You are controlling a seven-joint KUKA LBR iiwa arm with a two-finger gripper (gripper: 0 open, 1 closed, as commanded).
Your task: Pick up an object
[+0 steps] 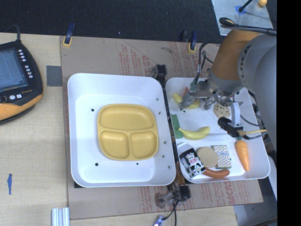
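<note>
Gripper [196,97] low in the far end of the right bin [263,173], whether it's clamped or spread I cannot tell — a small yellow piece [178,99] just beside it, leftward; the banana [194,133] lies crosswise, nearer the camera.

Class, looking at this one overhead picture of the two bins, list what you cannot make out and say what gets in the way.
- Camera view: the gripper is too small and dark to read its fingers.
- The yellow item beside the gripper is partly covered by it, so its full shape is hidden.
- The back of the right bin lies under the arm.
- The print on the small packet is too small to read.
</note>
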